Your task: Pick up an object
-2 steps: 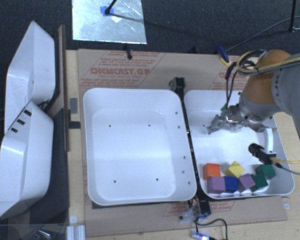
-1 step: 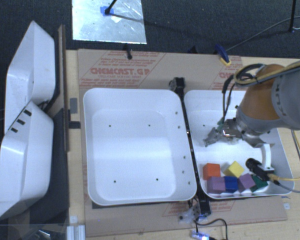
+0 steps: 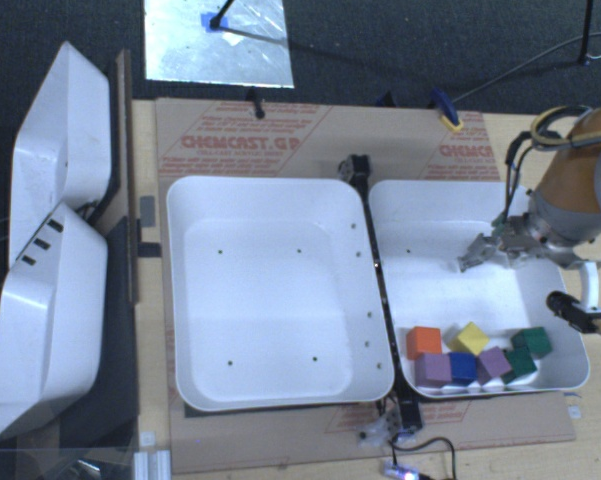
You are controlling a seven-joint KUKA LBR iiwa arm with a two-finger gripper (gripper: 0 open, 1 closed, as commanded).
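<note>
Six blocks (image 3: pixel 472 356) huddle in the right bin's (image 3: pixel 420 230) near corner, below the pincer (image 3: pixel 472 257), likely slid together against the wall. Whether the pincer is apart or together, I cannot tell.

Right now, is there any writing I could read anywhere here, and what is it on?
"CHEMCAST GP": red print on the brown sheet under the bins, left of centre.
A second red print, at the sheet's right near the arm: too cut off and blurred to read.
The blocks bear no writing.
</note>
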